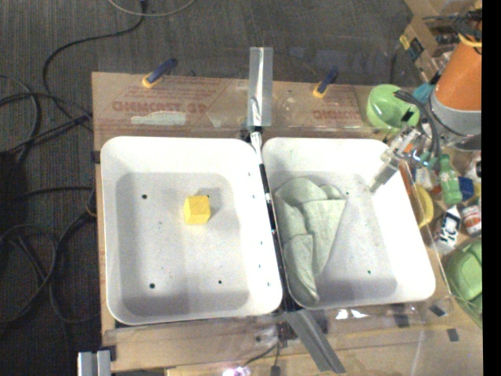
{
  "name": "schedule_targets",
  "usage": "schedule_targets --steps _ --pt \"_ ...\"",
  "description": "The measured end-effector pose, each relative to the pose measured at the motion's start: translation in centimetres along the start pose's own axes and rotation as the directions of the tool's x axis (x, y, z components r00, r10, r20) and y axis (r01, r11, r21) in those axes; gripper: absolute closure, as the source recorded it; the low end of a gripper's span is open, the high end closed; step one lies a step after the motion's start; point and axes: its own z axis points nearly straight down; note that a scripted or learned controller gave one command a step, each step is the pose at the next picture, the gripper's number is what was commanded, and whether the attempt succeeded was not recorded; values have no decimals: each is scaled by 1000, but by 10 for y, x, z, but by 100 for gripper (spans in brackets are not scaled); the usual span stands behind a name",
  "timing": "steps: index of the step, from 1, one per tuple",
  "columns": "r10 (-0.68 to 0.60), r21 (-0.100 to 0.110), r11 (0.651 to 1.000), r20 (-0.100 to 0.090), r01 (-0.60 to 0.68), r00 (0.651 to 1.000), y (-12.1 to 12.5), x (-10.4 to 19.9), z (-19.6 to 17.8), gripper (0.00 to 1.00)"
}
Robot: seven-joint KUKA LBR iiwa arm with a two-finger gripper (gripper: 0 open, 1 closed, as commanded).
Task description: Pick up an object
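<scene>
Far to the left of the gripper (385,172) we see the left bin (125,288), and on its floor sits 1 small yellow block (196,209), well apart from the gripper and a little lower in the view. Nothing touches the block; it rests alone near the bin's middle.

Nearer the gripper, past the divider where the 2 bins meet, we come to the right bin (407,280). A pale green cloth (309,222) lies crumpled against this bin's left wall, to the gripper's left and below it, running down toward the bin's lower edge (its folds hide whatever part of the floor is beneath).

The gripper itself hangs over the right bin's upper right corner, tilted so its tip points down and left toward the cloth. We cannot tell how far its fingers are spread at this size, and we see nothing between them. Just right of it, the grey arm with its orange band (460,77) rises toward the view's upper right.
</scene>
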Motion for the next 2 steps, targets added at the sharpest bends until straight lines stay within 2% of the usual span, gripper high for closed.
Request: schedule_targets --steps 1,2 --pt "218 -2 976 -2 -218 976 90 45 9 0" --pt "239 -3 971 3 -239 971 60 19 116 0"
